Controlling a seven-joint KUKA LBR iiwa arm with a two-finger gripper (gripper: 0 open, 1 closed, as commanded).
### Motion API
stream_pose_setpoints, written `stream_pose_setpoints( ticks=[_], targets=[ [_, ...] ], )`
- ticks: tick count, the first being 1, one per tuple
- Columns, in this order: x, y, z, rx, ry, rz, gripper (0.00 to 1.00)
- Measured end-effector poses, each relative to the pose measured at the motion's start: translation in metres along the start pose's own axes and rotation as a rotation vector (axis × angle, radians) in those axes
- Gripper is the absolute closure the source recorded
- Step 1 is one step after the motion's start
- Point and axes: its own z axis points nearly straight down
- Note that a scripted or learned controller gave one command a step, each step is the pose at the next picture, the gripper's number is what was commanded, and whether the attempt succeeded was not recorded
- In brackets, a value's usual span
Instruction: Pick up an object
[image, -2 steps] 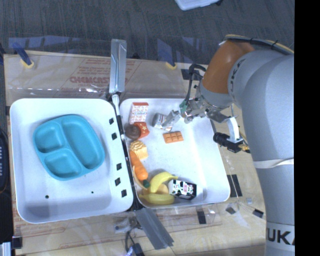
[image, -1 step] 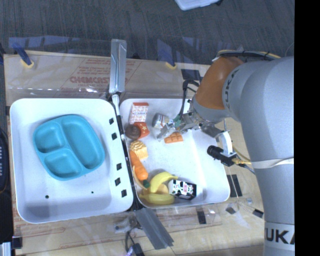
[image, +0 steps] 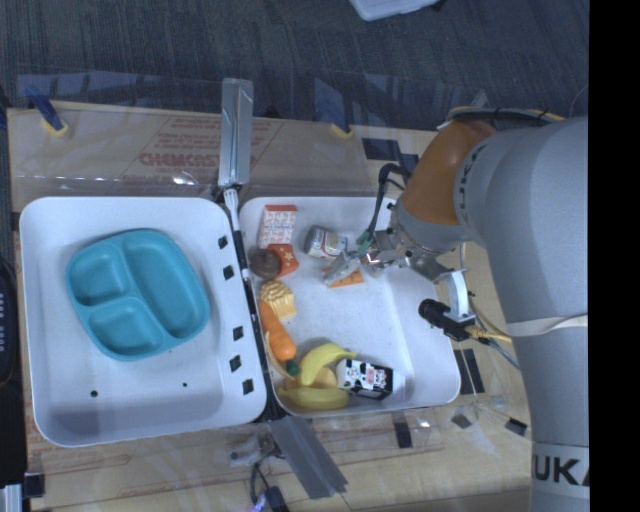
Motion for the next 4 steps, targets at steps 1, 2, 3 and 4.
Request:
stream_pose_setpoints(
  ticks=[1, 2, 3, 4],
  targets=[
    [-0.007, -0.074, 0.001, 0.004, 0.001, 0.029, 0.00],
    [0.069, 0.003, 0.001, 0.003, 0.005, 0.055, 0.00],
    [0.057, 0.044, 0.000, 0.052, 0.011, -0.005, 0.00],
    [0.059, 0.051, -0.014, 0.025, 0.004, -0.009, 1.00]
  ],
)
